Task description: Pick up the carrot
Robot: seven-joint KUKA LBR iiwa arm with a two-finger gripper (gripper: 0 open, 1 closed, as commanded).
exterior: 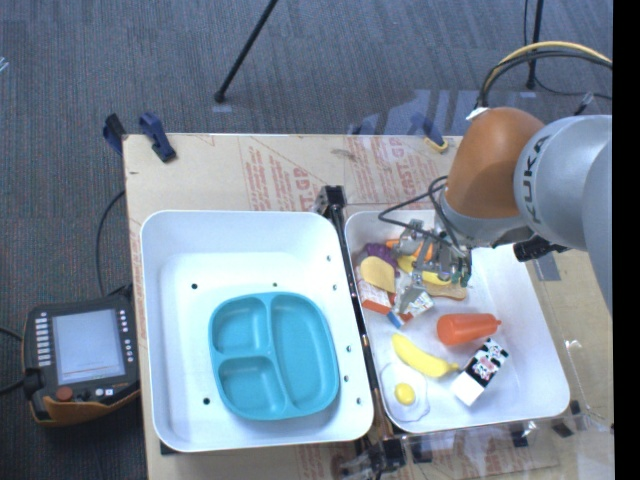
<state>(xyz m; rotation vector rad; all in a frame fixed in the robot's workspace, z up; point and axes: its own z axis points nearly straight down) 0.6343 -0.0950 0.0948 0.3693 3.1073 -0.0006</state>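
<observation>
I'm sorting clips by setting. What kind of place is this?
Probably a robotics lab or test cell: two white bins on a plywood bench, a teach pendant on carpet, tripod legs behind, and toy food like the carrot.

You see a thick arm [575,183] with a smooth grey shell and dark lettering printed on its side. Beside that lettering sits a rounded orange band [490,163], glossy and dome-shaped. Below the orange band is the gripper [432,260], a small block of grey metal with thin dark cables looping from it. A yellow-and-black cable arcs above the orange band.
</observation>
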